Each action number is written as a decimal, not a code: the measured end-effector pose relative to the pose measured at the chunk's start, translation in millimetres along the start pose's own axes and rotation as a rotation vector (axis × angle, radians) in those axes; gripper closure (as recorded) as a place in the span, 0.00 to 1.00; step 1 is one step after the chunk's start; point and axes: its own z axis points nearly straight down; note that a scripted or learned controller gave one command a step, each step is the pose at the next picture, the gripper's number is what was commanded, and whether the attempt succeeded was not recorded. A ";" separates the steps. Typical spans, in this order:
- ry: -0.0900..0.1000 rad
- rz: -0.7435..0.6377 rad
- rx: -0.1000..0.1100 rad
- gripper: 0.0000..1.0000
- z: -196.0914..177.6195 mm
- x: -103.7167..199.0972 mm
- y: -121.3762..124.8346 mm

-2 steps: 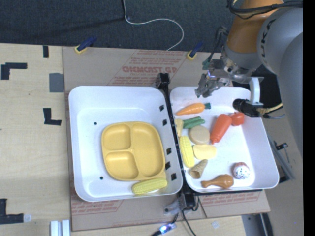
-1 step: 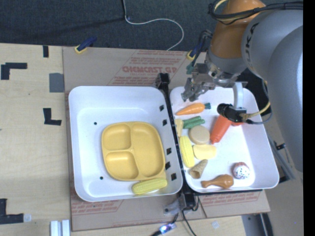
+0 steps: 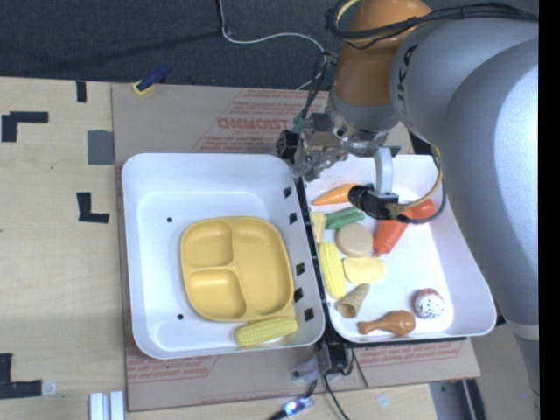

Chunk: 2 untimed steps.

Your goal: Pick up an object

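a light wooden bench (image 3: 52, 261) under even light, with a dark floor behind it.

a brown cardboard sheet (image 3: 206, 121) with faded red print lies flat on the bench top, and it reaches out below the two bins near the front edge too. on the bare wood at the left there are several dark tape marks (image 3: 24, 124) in angle shapes and one grey square (image 3: 101, 145). a small yellow and blue piece (image 3: 152, 79) lies at the back edge of the bench. behind is dark carpet (image 3: 105, 16), crossed by a thin white cable (image 3: 254, 35).
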 end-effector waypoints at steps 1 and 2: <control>0.001 -0.001 0.001 1.00 -1.6 61.5 -16.1; -0.001 0.003 0.001 1.00 -1.1 79.8 -21.9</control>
